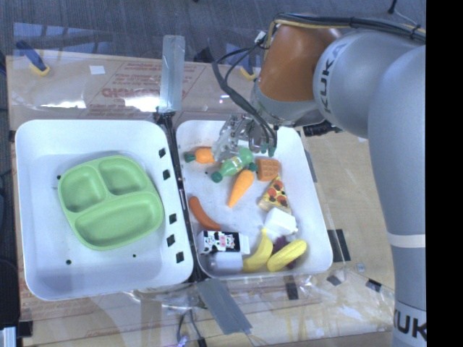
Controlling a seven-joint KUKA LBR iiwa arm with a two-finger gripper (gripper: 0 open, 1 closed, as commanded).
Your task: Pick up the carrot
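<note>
1. overhead, in the camera view, two shallow white plastic bins are seen side by side: the left bin (36, 215) and the right bin (312, 194).
2. a light green plastic plate with three compartments (110, 201) is seen lying in the left bin, near its middle.
3. the grey arm with an orange band (340, 56) is seen reaching in from the right, and its two-finger metal gripper (239, 142) is lowered over the far part of the right bin.
4. whether anything is clenched or released by the gripper cannot be told, since its tip is lost among the toys.
5. the orange tapered plastic carrot (241, 186) is found lying in the right bin, near its middle, slanted, just below the gripper and touching a green bottle-shaped toy (233, 166).
6. a small round orange toy (204, 155) is seen to the left of the gripper, and an orange-brown waffle-like square (268, 168) to the right of the carrot.
7. a toy pizza slice (275, 194) and a white block (281, 221) are placed nearer the front, with a red sausage-shaped toy (200, 212) by the left wall.
8. a black-and-white carton (220, 242), a yellow banana (258, 254) and a yellow corn-like piece (288, 254) are gathered at the front edge.
</note>
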